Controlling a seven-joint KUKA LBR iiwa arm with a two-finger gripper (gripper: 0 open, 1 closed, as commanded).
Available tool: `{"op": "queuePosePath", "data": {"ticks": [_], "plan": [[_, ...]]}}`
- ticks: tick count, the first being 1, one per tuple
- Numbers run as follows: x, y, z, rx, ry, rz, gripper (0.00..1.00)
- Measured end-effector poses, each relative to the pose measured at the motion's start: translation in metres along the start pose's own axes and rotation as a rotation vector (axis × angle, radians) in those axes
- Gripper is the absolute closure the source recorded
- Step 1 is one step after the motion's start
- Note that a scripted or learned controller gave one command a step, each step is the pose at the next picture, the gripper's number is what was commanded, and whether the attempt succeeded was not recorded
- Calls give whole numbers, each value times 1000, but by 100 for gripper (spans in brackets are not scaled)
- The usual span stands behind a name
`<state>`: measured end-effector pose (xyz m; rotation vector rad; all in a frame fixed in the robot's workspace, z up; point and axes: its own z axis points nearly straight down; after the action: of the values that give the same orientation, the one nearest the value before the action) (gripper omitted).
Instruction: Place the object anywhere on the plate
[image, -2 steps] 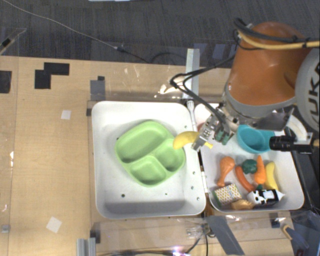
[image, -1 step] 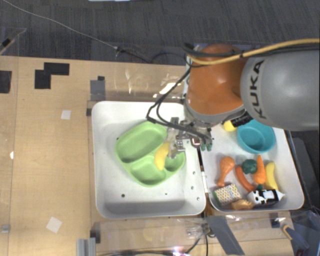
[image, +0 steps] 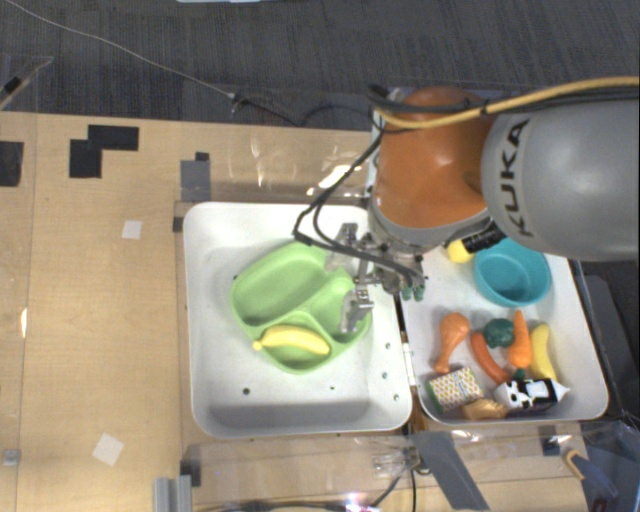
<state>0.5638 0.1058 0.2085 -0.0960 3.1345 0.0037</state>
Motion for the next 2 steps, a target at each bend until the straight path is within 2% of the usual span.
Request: {"op": "queuePosePath", "data": {"ticks": [1, 2], "plan": [[24, -62, 23, 2, 0, -145, 0], [62, -58, 17, 1, 1, 182, 0]]}}
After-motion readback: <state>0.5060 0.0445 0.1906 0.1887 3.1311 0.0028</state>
